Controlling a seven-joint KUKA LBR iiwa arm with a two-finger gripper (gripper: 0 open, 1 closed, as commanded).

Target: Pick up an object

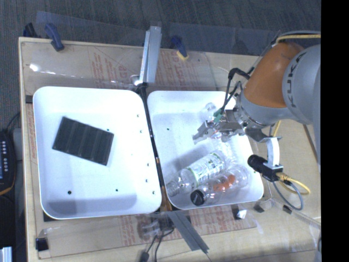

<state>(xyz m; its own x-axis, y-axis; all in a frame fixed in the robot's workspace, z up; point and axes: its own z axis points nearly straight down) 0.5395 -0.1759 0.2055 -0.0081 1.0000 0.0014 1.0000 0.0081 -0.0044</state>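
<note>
My jaws (pixel 210 130) hang over the right bin (pixel 174 105); can't tell how far open, nothing visibly held. Bottle (pixel 203 172) lies on its side just below them, toward the bin's near wall, a second clear bottle (pixel 218 189) touching it. Best move, I judge: drop straight down, straddle the labelled bottle's middle across its width, avoid the neighbour.

Single fixed camera, mounted high above the surface (pixel 82 231), looking down at a slant. Far enough out to frame both white bins whole: left bin (pixel 46 100) toward 9 o'clock, right bin (pixel 174 105) toward 3. Arm (pixel 283 86) enters from 3 o'clock.
</note>
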